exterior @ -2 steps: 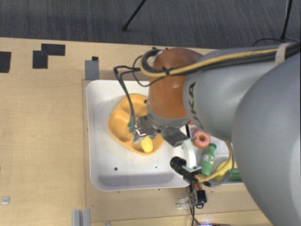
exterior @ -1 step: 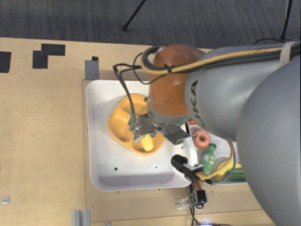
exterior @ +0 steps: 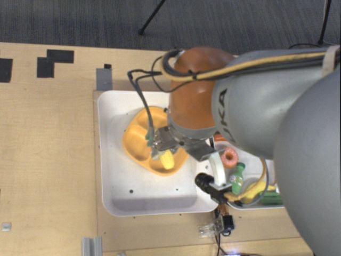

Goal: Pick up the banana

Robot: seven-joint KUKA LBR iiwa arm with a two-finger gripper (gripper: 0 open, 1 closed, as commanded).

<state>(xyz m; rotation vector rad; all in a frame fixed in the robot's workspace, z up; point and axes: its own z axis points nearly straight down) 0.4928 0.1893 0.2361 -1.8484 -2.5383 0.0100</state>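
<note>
A curved yellow shape that looks like the banana [exterior: 252, 192] lies in the right bin [exterior: 242, 206], near its front edge and partly hidden under the arm. My gripper [exterior: 160, 149] hangs over the left bin [exterior: 114, 143], well to the left of the banana. It is low over a yellow-orange bowl-like object [exterior: 137, 137]. A small bright yellow piece [exterior: 167, 160] shows just below the gripper, and I cannot tell whether it is held.
In the right bin a pink ring [exterior: 229, 158] and a green bottle [exterior: 237, 176] lie beside the banana. A black cable end [exterior: 205, 183] hangs over the wall between the bins. The big grey arm covers most of the right bin.
</note>
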